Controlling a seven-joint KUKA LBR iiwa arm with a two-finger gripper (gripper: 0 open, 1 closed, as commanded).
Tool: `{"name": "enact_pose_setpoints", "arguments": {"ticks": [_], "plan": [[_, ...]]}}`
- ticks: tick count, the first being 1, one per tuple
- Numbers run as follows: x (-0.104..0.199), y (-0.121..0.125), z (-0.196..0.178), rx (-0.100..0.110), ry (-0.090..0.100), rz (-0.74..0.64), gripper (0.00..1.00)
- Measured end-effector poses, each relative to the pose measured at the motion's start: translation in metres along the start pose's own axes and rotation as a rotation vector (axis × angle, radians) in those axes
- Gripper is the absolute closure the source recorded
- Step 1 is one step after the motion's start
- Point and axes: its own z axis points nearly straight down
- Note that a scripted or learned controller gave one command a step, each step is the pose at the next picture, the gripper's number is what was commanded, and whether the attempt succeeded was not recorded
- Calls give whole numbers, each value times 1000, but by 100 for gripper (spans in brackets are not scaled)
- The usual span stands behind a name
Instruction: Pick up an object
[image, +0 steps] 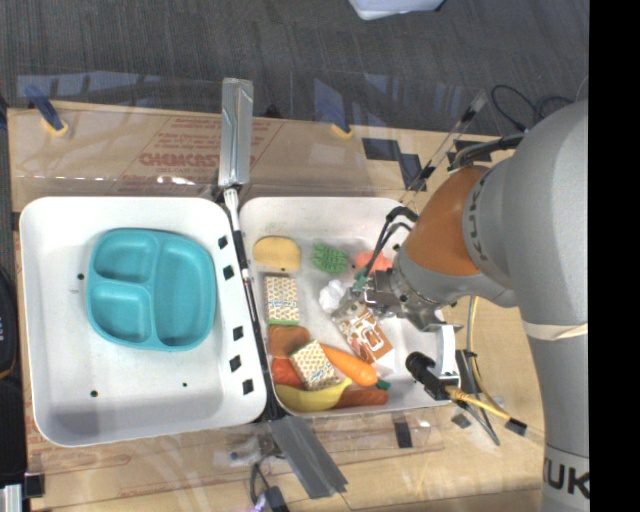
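The right bin holds a heap of toy food. A yellow bun and a green leafy piece lie at its back. A pale wafer sits left of a white crumpled item. An orange-and-white packet lies in the middle. A carrot, a tan checked block and a banana crowd the front. My gripper hangs low over the bin, right beside the white crumpled item and just above the packet. Nothing visibly hangs from it.
The left bin holds a teal divided plate. A metal bar stands at the back between the bins. The arm's orange band and grey body cover the right bin's right side.
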Motion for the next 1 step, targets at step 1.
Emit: {"name": "enact_pose_setpoints", "arguments": {"ticks": [1], "plan": [[41,34,11,-6,-3,-185,100]]}}
